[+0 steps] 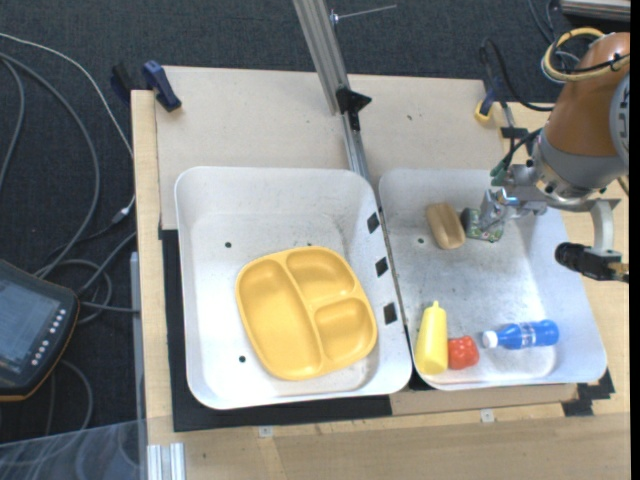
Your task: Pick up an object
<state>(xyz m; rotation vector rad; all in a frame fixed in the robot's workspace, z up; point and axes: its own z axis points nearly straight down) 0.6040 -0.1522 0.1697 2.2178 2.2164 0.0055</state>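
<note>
- A tan bread-like piece (445, 225) lies in the right bin (560, 268), upper area.
- My gripper (488, 223) sits just beside it, over a small greenish object (489, 233).
- A yellow bottle (432, 338), red item (461, 352) and blue bottle (522, 336) line the near edge.
- A yellow divided plate (305, 311) fills the left bin (200, 208).

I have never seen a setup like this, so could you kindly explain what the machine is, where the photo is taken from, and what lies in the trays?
One camera looks down at a slant on a bench with two white bins. The robot arm, grey and orange, reaches in from the right; its tool is low in the right bin, beside a tan block. I cannot tell whether it holds anything. That bin also holds a yellow bottle, a small red object and a blue bottle. The left bin holds a yellow divided plate.
</note>
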